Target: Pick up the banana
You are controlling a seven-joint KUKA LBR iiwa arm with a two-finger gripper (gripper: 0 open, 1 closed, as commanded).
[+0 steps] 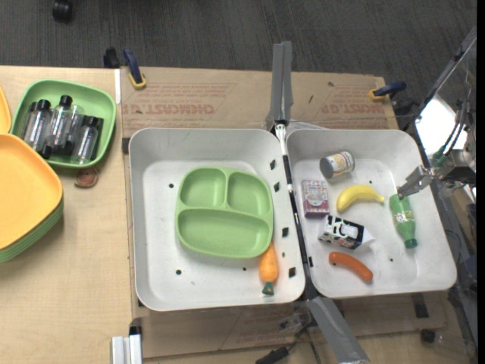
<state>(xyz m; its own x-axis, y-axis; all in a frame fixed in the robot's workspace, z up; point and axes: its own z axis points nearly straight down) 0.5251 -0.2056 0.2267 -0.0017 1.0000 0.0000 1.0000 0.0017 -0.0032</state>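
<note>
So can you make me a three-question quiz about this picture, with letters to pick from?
1. Where is the banana?
A. in the right bin
B. on the green plate
C. on the stack of orange plates

2. How many sections does the green plate have?
A. two
B. three
C. five

3. How is the green bottle sitting?
A. standing upright
B. lying on its side
C. stacked on top of the can

Answers:
1. A, the banana lies on the floor of the right bin, between the can and the black and white carton.
2. B, the plate has two small sections at the top and one wide one below.
3. B, the bottle lies flat on the bin floor, near the right wall, apart from the can.
</note>
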